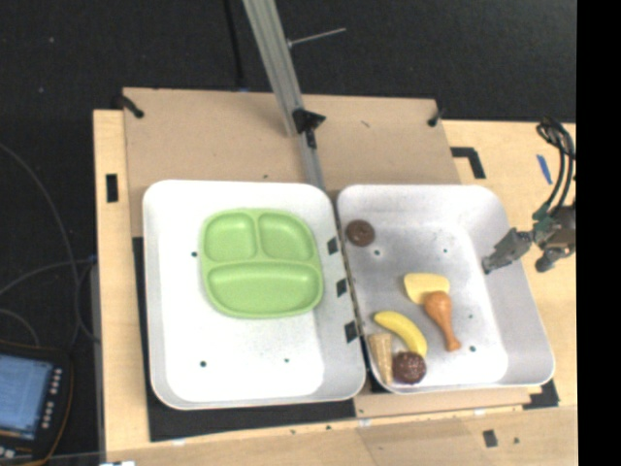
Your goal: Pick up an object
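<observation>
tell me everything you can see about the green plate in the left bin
The green plate is a pale lime tray with rounded corners, plastic by its look, moulded into three compartments: two smaller ones along the far side and one wide one along the near side. It lies flat, right way up, in the far half of the left bin, turned slightly against the bin's edges. All three compartments look bare. It rests on the bin floor with nothing else touching it.

The gripper [532,248] is small, dark grey and metallic, with greenish-grey parts at its body. One grey finger [505,250] is a flat, angular piece with a lighter edge. Thin dark cables [561,168] loop above it, beside a short blue mark.
</observation>
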Available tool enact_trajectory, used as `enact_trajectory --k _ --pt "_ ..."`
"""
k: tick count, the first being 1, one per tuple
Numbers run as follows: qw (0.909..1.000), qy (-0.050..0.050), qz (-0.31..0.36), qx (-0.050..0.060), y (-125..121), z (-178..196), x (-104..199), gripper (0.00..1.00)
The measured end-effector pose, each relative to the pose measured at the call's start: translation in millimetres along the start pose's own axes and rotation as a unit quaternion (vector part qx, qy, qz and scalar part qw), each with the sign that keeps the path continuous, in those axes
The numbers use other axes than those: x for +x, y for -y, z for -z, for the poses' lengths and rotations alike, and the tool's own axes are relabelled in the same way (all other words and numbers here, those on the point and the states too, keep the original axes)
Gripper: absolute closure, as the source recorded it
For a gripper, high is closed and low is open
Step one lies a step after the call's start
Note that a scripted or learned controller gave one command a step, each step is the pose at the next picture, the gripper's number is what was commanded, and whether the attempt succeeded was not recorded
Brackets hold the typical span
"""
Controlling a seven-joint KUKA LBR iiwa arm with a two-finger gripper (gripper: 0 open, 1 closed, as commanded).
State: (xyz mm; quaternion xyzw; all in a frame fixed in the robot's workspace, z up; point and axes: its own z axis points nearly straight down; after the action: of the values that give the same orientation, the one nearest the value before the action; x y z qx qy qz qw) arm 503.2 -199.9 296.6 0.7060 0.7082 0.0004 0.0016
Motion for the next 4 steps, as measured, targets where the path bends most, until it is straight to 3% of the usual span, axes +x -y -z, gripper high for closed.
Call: enact_trajectory --k 1,2,4 --pt "1.0 0.0 0.0 0.0 0 0 0 0.0" --pt "1.0 -0.001 -0.001 0.002 1 -50 9 0.0" --pt "1.0 -0.001 -0.002 0.003 1 -162 -9 0.0"
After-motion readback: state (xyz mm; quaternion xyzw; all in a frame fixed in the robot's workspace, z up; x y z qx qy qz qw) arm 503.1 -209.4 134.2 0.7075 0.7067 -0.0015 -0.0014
